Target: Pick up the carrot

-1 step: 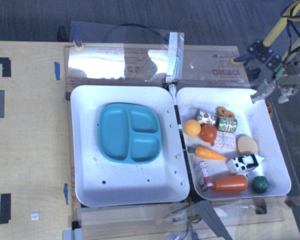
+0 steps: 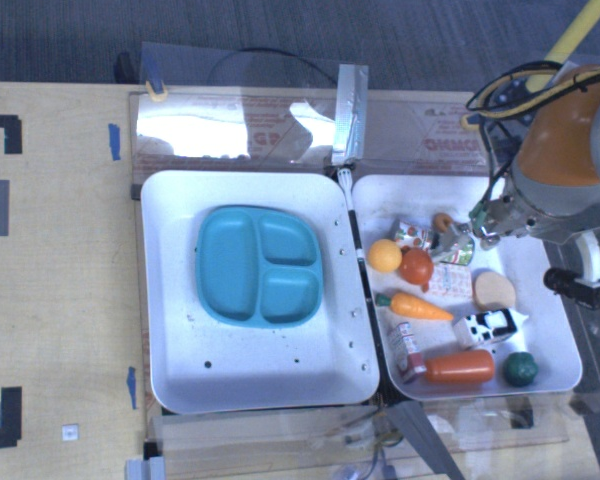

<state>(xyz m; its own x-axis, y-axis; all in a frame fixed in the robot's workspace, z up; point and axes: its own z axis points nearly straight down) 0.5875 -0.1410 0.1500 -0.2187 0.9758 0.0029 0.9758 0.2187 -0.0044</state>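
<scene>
Pale wood table (image 2: 50,298), two white bins side by side, and all the action sits in the right bin (image 2: 565,368). The carrot (image 2: 420,306) lies near the middle of that bin's left half, long axis running left to right with a slight tilt, green end at the left, tip pointing right. Just beyond it sit a tomato (image 2: 416,265) and a yellow fruit (image 2: 384,256); a red sausage (image 2: 460,367) lies nearer. The pincer (image 2: 485,226) hovers at the bin's far right, so the carrot is to its left and nearer; whether it's clenched or released, I cannot tell. A blue plate (image 2: 258,265) waits in the left bin (image 2: 170,368).
</scene>
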